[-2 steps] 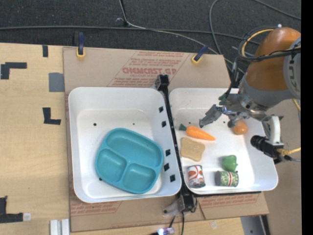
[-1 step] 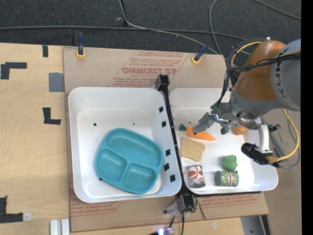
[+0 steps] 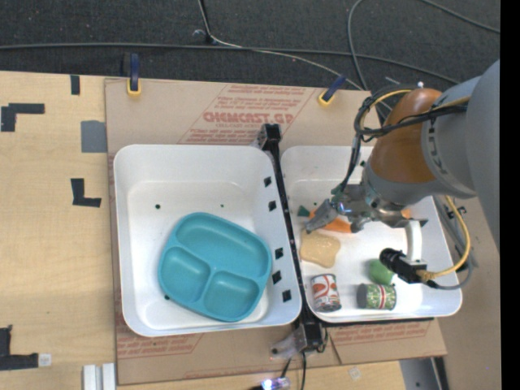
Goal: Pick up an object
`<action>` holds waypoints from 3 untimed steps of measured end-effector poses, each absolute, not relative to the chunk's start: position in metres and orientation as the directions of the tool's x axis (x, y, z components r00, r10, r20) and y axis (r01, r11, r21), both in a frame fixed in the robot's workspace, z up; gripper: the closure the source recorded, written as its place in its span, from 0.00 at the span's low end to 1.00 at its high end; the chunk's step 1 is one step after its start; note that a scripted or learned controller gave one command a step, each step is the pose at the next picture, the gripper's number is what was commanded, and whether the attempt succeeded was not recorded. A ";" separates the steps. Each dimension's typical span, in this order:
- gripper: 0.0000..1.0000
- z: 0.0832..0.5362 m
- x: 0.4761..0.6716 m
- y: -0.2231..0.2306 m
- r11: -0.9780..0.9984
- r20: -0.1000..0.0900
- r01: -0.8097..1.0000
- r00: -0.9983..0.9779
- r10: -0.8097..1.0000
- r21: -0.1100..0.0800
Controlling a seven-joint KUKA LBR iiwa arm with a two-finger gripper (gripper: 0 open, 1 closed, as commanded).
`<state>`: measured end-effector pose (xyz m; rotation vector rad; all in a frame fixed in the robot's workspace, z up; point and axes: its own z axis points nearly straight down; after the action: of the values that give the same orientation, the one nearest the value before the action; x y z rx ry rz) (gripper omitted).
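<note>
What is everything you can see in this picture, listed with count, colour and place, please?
Bins: two, white, side by side on the bench.
Divided plate: one, teal, in the left bin.
Tan block: one, pale yellow-tan, left part of the right bin.
Red can: one, red and white, on its side near the right bin's front edge.
Green can: one, green, on its side right of the red can.
Orange item: one, small, partly hidden under the gripper.
Clamps: two, yellow and blue, on the board's far edge.
Arm: one, grey with orange band, over the right bin.
Gripper: one, dark, above the tan block.
</note>
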<state>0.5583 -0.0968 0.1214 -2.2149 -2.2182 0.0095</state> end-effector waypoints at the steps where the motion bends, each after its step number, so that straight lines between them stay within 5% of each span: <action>1: 0.00 0.082 0.558 -0.097 0.001 -0.001 1.000 -0.001 1.000 -0.004; 2: 1.00 0.092 0.559 -0.097 0.002 -0.002 1.000 -0.002 1.000 -0.003; 3: 1.00 0.133 0.555 -0.098 0.001 0.001 1.000 -0.001 1.000 -0.001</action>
<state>0.5546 -0.0976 0.1332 -2.2195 -2.2215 0.0002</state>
